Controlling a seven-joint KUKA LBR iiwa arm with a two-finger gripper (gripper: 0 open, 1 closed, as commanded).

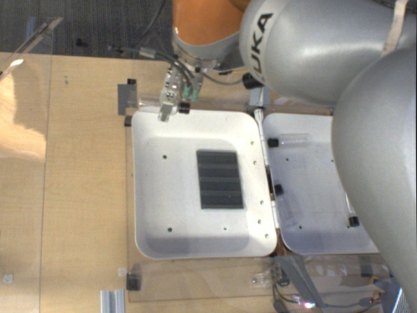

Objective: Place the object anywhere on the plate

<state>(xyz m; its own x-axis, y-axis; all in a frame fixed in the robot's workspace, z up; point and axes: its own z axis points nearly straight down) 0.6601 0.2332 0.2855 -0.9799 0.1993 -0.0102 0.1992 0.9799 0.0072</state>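
"UKA" lettering — on grey arm [306, 38]

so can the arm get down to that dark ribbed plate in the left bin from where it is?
Probably yes. The plate lies flat mid-bin with nothing on or around it, and the gripper hangs just past the left bin's far rim. Nothing visible stands between them.

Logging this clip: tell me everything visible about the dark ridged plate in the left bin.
The plate is a dark grey, nearly black rectangle with four raised bands across it, matte like rubber or plastic. It lies flat near the middle of the left bin, long side running front to back. Nothing rests on it. The gripper is at the bin's far rim, apart from it.
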